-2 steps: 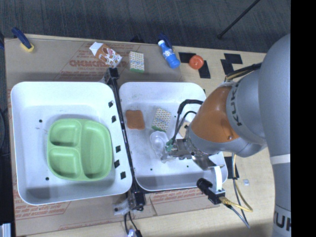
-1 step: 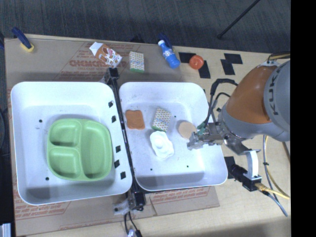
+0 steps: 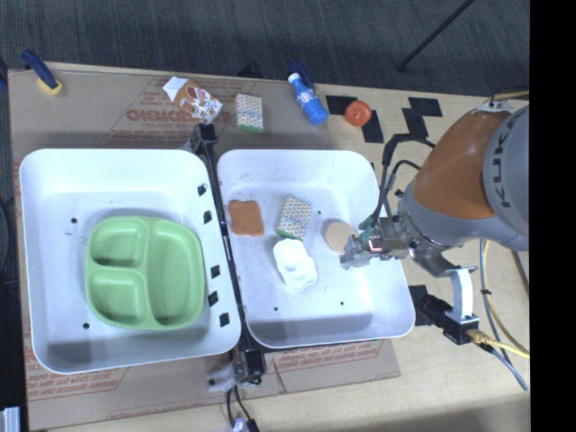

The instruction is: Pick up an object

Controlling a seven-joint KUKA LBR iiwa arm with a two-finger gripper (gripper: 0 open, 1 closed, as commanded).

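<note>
My hand [image 3: 353, 250] hovers inside the right bin [image 3: 360, 165], beside a tan disc [image 3: 337, 235] (grip state unclear); next, descend onto it.

Right bin [image 3: 270, 165] middle: crowded by brown pad [image 3: 246, 218], patterned sponge [image 3: 294, 215], white object [image 3: 294, 265], tan disc [image 3: 337, 235].
Front floor: open.
Left bin [image 3: 54, 178]: green tray [image 3: 145, 273] central.

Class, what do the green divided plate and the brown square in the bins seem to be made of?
Green divided plate: probably moulded plastic, smooth with a soft sheen on its ridges. Brown square: looks matte with rounded edges, perhaps foam or a sponge; the view leaves this open.
</note>
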